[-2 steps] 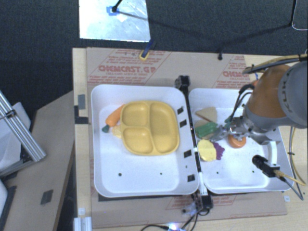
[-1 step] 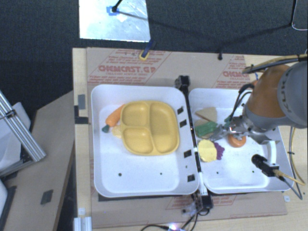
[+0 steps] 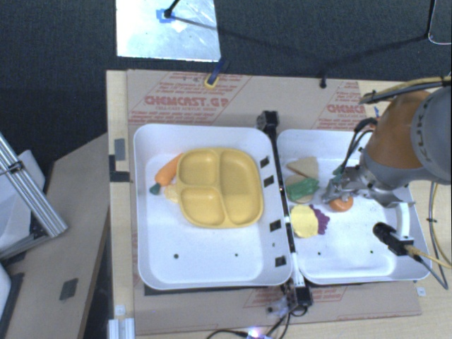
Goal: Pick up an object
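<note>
Arm [image 3: 417, 136] reaches in from the right over the right bin [image 3: 353, 260], and we place the gripper [image 3: 337, 188] low near that bin's middle, right above or against an orange piece [image 3: 342, 204]. We cannot tell the state of the fingers; the wrist hardware covers them, so whether they are spread or closed on anything is unclear, and we do not call it a hold.

Right bin contents, near the gripper: tan wedge [image 3: 304, 166] toward the back, green piece [image 3: 301, 188] just in front of it, yellow round piece [image 3: 304, 221] nearer the front, purple bit [image 3: 322, 221] touching the yellow's right side. Orange piece lies just right of the purple bit, apart from the green one.

Left bin [image 3: 162, 260] holds a yellow divided tray [image 3: 215, 188] with a carrot [image 3: 167, 169] at its left edge, well apart from the gripper.

Step in hand, as we judge it: the reach or descent onto the orange piece, with the grasp itself unconfirmed. Nothing looks lifted yet.

Next move, as we judge it, calls for the fingers to straddle the orange piece squarely, close, then rise straight up. Risks: the piece is small and low, so it could slip out, and the purple bit sits close enough to get nudged.
</note>
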`<state>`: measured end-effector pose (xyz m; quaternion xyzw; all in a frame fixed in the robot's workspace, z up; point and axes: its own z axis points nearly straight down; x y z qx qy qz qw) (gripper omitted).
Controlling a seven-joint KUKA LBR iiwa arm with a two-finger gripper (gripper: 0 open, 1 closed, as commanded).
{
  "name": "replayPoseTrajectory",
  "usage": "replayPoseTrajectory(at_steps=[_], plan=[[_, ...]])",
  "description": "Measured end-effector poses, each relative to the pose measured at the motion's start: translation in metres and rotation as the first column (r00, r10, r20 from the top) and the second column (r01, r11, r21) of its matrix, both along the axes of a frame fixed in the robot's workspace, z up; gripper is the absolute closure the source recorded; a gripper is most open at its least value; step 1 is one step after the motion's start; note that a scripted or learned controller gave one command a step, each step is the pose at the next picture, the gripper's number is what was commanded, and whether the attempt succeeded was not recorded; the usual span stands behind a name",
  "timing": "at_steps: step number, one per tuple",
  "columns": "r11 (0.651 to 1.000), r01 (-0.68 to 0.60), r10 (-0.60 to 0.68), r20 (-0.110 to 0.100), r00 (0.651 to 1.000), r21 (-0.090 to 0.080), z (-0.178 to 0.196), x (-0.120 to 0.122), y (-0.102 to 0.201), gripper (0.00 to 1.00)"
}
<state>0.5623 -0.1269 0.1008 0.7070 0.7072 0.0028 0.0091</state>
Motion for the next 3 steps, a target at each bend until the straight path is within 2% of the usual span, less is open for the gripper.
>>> replayPoseTrajectory(at_steps=[1, 2, 3], plan=[[1.0, 0.0, 0.0, -0.013, 1.0, 0.008, 0.046, -0.004, -0.006, 1.0], [1.0, 0.0, 0.0, -0.009, 1.0, 0.007, 0.105, -0.007, -0.015, 1.0], [1.0, -0.003, 0.003, -0.013, 1.0, 0.008, 0.125, -0.006, -0.015, 1.0]])
